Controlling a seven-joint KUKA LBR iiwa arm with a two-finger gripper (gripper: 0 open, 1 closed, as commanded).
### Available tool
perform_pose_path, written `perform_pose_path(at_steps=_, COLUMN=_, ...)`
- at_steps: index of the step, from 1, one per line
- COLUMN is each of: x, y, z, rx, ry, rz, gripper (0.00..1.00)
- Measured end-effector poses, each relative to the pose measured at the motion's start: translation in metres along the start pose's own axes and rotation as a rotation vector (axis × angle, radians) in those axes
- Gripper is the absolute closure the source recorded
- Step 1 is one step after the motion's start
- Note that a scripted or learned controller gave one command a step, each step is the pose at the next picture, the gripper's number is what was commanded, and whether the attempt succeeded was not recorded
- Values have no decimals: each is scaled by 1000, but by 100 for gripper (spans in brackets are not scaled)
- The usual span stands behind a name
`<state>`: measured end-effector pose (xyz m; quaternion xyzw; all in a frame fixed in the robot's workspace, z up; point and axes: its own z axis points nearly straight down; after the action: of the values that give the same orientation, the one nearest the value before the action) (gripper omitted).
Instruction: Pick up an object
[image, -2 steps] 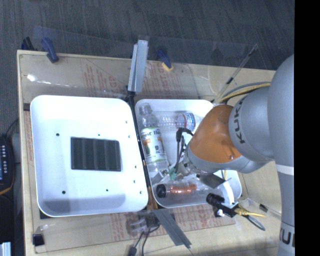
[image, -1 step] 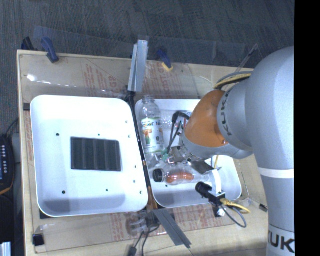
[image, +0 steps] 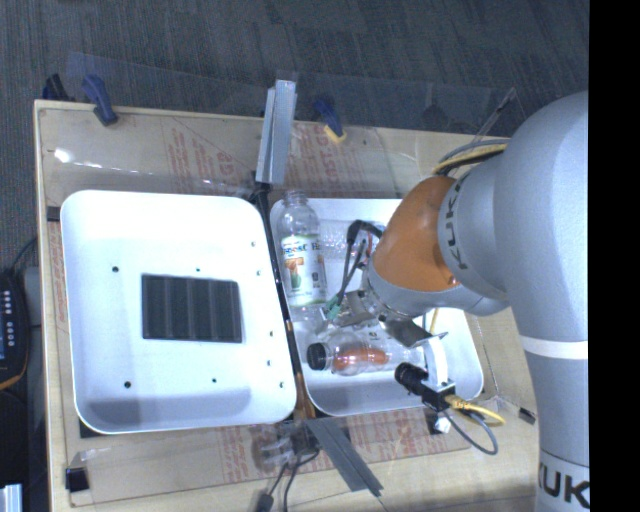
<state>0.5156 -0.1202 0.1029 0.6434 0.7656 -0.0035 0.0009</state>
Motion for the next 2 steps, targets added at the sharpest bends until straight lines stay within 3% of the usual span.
perform_pose_path(at_steps=1, x=11, y=29, z=-51, rx=102, ry=30, rz=-42, gripper=100)
perform_pose_path(at_steps=2, x=15, y=35, z=-57, rx=84, ry=29, rz=-55, gripper=0)
